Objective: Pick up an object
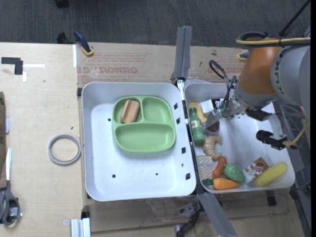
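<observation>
- hand [216, 116] low in right bin [247, 132], by green bottle [196, 127]; grip state can't tell
- bread roll [130, 110] on green tray [144, 124], left bin [98, 147]

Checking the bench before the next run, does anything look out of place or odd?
Nothing looks spilled or broken. The toy food is heaped in the right bin, while the green tray holds a single bread piece.

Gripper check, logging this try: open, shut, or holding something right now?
Gripper: cannot be told; it sits low in the right bin by the green bottle.
</observation>
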Robot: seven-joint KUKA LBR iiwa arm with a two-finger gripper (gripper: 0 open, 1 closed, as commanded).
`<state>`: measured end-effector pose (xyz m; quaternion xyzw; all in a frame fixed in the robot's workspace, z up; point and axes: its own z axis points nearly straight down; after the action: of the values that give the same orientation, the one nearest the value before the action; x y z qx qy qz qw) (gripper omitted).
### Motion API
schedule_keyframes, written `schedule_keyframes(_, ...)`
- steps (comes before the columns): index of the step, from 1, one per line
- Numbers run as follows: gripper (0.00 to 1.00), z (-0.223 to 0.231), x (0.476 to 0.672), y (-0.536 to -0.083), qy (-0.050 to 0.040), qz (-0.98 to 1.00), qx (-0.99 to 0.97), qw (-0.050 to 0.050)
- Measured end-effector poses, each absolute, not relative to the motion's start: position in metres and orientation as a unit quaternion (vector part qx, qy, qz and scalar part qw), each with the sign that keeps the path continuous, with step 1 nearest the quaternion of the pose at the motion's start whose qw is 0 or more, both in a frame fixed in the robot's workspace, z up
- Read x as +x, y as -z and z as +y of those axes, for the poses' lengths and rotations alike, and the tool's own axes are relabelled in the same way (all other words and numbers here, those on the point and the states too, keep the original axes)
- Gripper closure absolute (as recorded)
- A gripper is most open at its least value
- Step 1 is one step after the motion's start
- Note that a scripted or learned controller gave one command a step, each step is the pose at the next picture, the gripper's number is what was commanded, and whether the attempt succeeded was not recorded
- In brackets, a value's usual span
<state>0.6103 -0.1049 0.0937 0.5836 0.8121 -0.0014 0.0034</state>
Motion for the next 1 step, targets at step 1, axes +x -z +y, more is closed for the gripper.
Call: schedule_keyframes(1,0.0,-0.1028,0.4993,-0.093,0.0011,0.771,0.637,0.003)
